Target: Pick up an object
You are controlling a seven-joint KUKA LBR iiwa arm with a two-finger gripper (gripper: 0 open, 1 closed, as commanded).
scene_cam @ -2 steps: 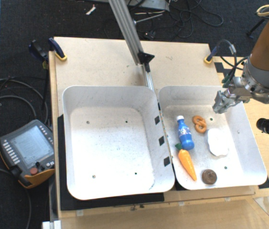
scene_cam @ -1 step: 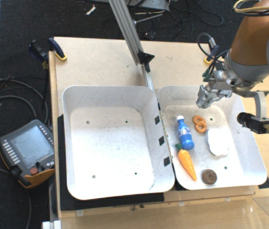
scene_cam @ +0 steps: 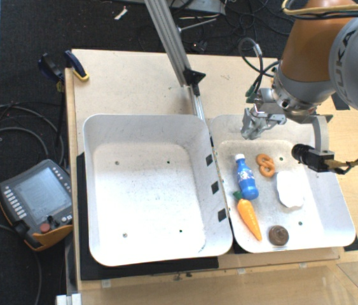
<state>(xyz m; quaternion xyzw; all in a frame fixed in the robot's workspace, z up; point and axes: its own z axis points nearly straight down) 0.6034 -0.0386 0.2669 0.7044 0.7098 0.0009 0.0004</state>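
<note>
No legible text; blue bottle [scene_cam: 247,179] label, pendant [scene_cam: 35,202] screen too small to read.

In the right bin [scene_cam: 331,224] lie a blue bottle [scene_cam: 246,178] with a white cap, an orange carrot [scene_cam: 249,216] just below it, a pretzel [scene_cam: 266,165], a white lump [scene_cam: 290,189] and a brown disc [scene_cam: 278,235].

Robotics lab: teach pendant [scene_cam: 35,202], floor cables [scene_cam: 0,145]
</note>
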